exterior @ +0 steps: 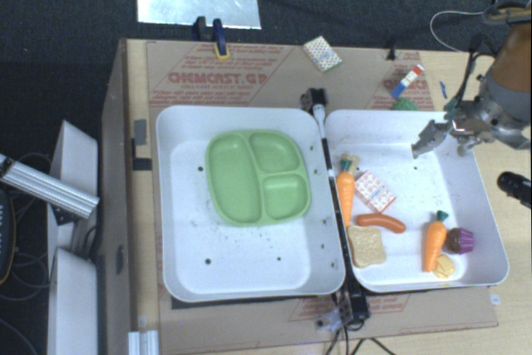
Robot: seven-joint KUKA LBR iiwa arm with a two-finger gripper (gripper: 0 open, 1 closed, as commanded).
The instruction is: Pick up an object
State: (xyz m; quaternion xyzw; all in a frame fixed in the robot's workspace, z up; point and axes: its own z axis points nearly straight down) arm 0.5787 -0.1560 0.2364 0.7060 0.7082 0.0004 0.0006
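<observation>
1. The claw [442, 136] hangs over the upper right part of the right bin [490, 208], at the end of the grey arm [509, 87] that enters from the right.
2. One grey finger [427, 138] juts out to the left; how far the claw is parted cannot be told, and nothing shows between its fingers.
3. Below the claw and to its left, a pink-and-white packet [375, 192] lies on the bin floor, with a carrot [345, 189] just beside it against the bin's left wall.
4. Further below, a sausage [381, 222] lies above a slice of bread [366, 246].
5. Almost straight below the claw, near the bin's lower right corner, a second carrot [434, 240] lies beside a purple piece [460, 240] and a pale yellow piece [445, 266].
6. Well to the left of the claw, the left bin [179, 179] holds a green divided plate [258, 177].
7. Above the claw, on the desk [249, 71], sits a red-and-blue item [406, 81], and farther left a small patterned block [322, 53].
</observation>
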